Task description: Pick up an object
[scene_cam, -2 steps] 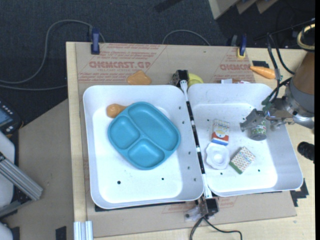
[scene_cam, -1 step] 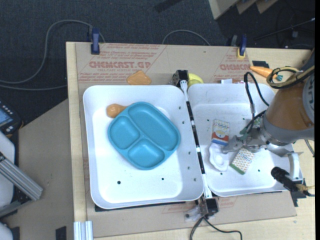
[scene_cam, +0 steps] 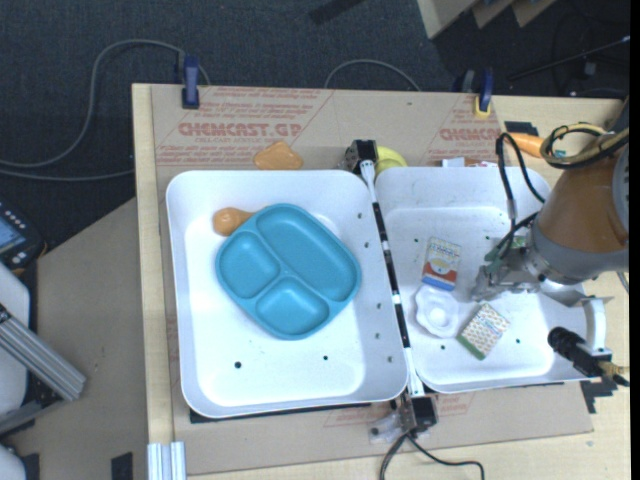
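Since the grey two-finger gripper [scene_cam: 487,280] sits low in the right white bin [scene_cam: 520,368] w/ finger spread I can't tell, you center it over the checkered flat packet [scene_cam: 484,330] just beside before closing.

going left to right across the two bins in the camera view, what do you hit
orange piece at the left bin's back left → blue divided tray → small white cup in the right bin → patterned packet → gripper with the arm's orange band beyond
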Motion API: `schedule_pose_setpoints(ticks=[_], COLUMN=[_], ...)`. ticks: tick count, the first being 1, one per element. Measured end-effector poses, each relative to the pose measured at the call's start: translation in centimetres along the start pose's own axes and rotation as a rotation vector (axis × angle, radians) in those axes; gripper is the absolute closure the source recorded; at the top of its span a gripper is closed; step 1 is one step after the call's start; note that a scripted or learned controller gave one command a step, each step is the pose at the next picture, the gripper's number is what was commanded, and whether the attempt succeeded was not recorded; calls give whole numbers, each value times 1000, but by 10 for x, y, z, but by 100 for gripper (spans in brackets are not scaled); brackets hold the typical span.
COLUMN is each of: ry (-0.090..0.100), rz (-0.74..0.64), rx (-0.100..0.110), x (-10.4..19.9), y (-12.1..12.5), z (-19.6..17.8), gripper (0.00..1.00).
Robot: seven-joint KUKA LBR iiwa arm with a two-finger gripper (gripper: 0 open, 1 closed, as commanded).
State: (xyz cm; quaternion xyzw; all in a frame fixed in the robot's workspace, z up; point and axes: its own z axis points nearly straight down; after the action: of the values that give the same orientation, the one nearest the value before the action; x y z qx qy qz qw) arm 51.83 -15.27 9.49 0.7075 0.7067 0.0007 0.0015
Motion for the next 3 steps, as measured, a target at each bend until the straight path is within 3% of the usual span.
schedule_pose_setpoints(ticks=[1, 2, 3], ry=[0, 5, -4], rz=[0, -4, -3], rx=[1, 9, -6], x=[0, 54, 8], y=[0, -42, 50], z=[1, 11, 10], gripper=[0, 0, 0])
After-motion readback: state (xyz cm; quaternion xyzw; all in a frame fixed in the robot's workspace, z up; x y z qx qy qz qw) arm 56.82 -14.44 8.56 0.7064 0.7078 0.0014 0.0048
